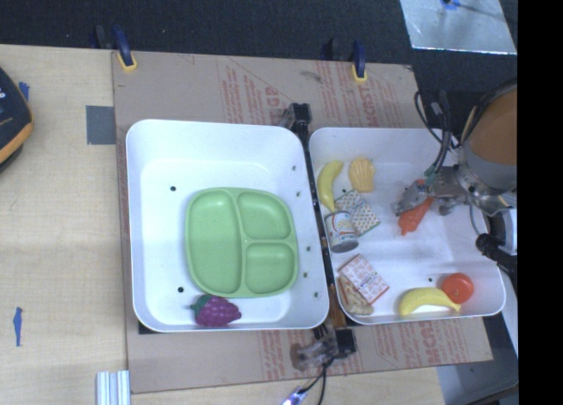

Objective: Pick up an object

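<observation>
My gripper [417,200] is over the right part of the right bin [387,150], with the arm coming in from the right edge. Its grey fingers are shut on an orange carrot [412,217], which pokes down and to the left from between them. The carrot looks lifted a little above the bin floor, apart from the other toys.
The right bin also holds a yellow banana [328,185], a corn piece [361,174], a patterned box [359,213], a small can [342,232], a cracker box [362,281], a second banana [428,303] and a red tomato [456,288]. The left bin [149,218] holds a green divided plate [240,241] and purple grapes [216,311].
</observation>
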`<state>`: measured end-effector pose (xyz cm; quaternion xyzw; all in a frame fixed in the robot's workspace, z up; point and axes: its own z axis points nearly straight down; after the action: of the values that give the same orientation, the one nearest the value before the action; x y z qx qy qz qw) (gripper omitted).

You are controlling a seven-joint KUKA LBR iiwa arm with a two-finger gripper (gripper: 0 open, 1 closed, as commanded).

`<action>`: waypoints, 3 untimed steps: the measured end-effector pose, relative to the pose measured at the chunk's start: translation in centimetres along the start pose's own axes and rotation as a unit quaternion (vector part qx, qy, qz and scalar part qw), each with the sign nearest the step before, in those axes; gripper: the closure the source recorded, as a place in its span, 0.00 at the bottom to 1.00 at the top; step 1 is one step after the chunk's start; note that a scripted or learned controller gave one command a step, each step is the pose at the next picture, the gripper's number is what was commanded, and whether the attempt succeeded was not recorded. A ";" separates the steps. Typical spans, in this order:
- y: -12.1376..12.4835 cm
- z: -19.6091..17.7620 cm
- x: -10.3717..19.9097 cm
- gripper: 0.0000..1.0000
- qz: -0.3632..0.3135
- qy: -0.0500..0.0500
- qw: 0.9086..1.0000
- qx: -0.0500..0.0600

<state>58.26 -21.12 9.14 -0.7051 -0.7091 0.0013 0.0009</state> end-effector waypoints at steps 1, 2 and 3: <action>0.4 0.0 6.2 0.00 0.000 0.000 1.000 0.000; 7.4 -0.1 4.1 0.00 0.000 0.000 1.000 -0.001; 7.4 -1.2 1.4 0.00 0.001 0.000 1.000 -0.001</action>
<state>65.65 -19.69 10.33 -0.7058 -0.7084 0.0007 0.0002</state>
